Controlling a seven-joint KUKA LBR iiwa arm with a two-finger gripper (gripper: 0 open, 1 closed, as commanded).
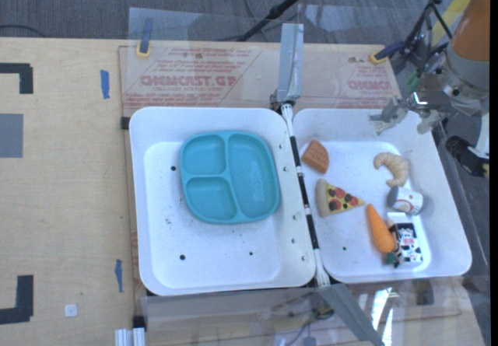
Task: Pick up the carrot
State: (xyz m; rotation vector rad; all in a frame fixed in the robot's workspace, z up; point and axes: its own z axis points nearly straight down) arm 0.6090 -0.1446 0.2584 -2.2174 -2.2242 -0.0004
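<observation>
Hand (405,113): hangs over the far rim of the right bin (455,204), spread open with its two fingers apart, nothing between them.
Arm (467,49): grey with an orange band, reaching in from the right, its wrist above the bin's far right corner.
Croissant (393,166): the nearest thing to the hand, lying pale and curved below it.
Cup (406,200): small and white, just beyond the carrot's broad end.
Carrot (379,229): lies flat in the near right part of the right bin, well apart from the hand, running from upper left to lower right; its green end touches a black-and-white carton (406,242) just beside it.
Pizza slice (336,199): to the carrot's left, near but apart from it.
Handling: it looks like a toy, probably light and stiff, with a smooth tapering skin that could slip from a pinch near the thin end.
Where to hold: likely across the thick middle, fingers set crosswise to its length, the left side being freer than the carton side.
Left bin (152,204): holds a blue divided plate (230,177).
Table (62,181): wooden, bearing both bins.
</observation>
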